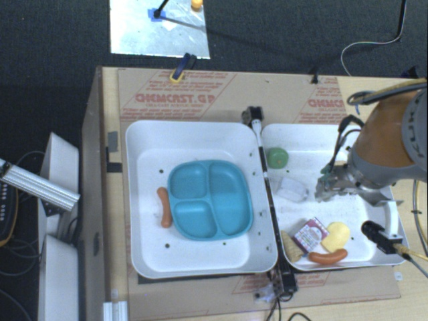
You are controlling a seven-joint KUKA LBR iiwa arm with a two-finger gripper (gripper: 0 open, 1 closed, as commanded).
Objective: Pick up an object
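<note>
I see open floor in the right bin (374,154) around my hand (326,191), which hangs mid-frame right, arm reaching in from the right edge; I cannot tell its opening. Below it near the bin's lower rim, the sausage (327,257) lies roughly left-right.

Right white bin (304,149): open floor at centre and far side, near round green ball (277,157). Near edge crowded: small maroon printed packet (310,235), yellow lemon-shaped piece (338,233), orange-red sausage (328,257) packed together. Grey arm (391,146) overhangs right side.
</note>
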